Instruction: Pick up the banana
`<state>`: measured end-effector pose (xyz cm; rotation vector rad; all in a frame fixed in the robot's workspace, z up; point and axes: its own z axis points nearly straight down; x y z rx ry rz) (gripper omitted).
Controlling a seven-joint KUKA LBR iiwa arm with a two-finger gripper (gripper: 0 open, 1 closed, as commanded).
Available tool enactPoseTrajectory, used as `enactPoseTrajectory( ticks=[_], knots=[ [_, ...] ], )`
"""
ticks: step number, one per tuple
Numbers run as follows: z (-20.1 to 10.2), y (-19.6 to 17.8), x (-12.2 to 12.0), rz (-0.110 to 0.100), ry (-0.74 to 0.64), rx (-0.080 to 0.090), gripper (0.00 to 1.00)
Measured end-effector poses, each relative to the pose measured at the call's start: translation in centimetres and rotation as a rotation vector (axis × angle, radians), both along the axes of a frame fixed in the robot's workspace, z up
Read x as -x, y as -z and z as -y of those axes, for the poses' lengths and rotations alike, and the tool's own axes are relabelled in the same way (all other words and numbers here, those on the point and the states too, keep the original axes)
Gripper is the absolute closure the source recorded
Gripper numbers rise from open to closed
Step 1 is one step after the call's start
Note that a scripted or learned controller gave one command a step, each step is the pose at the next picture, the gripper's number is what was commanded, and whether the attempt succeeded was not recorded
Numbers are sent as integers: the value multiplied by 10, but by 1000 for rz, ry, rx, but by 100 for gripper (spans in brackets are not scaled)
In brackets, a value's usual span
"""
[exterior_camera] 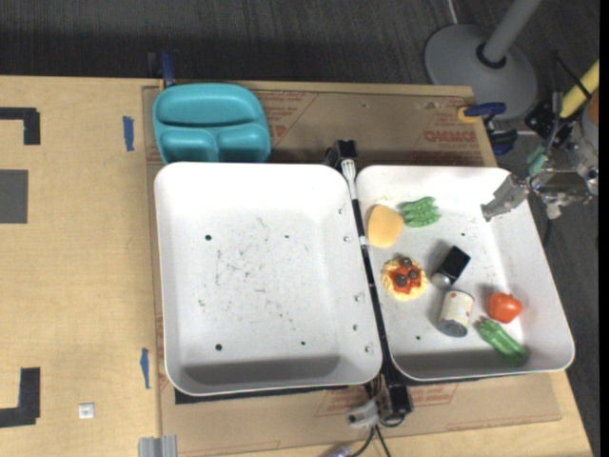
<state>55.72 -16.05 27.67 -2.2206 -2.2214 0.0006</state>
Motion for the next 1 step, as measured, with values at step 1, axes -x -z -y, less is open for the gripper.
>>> enactPoseTrajectory(
  ticks=[1],
  knots=[
    [-61,117,33,0,-232,-1,0]
  ],
)
